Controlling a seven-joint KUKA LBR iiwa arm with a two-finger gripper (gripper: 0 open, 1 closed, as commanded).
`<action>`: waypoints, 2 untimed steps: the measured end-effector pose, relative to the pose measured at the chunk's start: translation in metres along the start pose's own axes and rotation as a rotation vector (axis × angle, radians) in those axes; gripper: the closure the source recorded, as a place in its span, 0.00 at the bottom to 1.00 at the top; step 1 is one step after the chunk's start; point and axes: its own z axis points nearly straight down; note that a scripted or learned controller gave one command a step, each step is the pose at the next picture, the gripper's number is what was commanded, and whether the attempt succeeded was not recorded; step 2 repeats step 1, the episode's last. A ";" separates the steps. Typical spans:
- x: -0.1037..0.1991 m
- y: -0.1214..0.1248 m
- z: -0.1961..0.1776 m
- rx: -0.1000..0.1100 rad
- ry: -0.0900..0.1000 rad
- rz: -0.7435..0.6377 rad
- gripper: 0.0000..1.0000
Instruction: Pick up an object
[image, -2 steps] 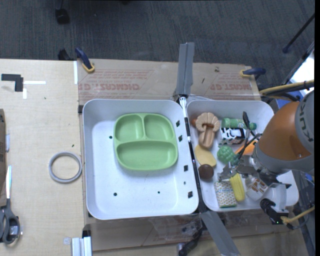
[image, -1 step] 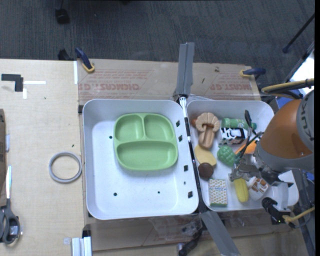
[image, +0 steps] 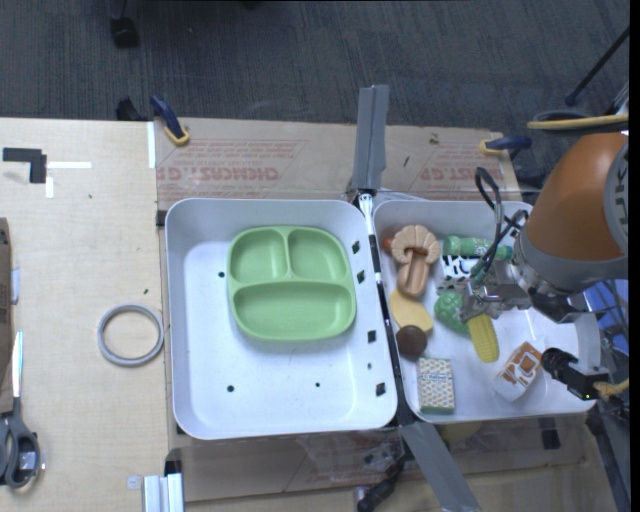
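Observation:
My gripper (image: 487, 297) hangs low in the right bin (image: 455, 408), reaching in from the right under the orange-banded wrist (image: 580, 200). It sits just above a green leafy toy (image: 452, 308) and the top end of a yellow corn cob (image: 484, 339). Around it lie a tan wooden mushroom (image: 413, 256), a green piece (image: 463, 246) beside a black-and-white patterned item (image: 457, 267), a pale yellow lump (image: 411, 313), a brown ball (image: 411, 342), a small green-and-cream box (image: 435, 385) and a white-and-orange carton (image: 519, 371).
The left bin (image: 200, 390) holds a green divided plate (image: 292, 283). A grey tape ring (image: 130, 333) and scissors (image: 18, 445) lie on the wooden bench to the left. A black cable (image: 492, 205) loops near the right bin's back wall.

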 end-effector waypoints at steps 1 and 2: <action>0.009 0.051 -0.054 0.001 -0.001 -0.101 1.00; 0.009 0.051 -0.054 0.001 -0.001 -0.101 1.00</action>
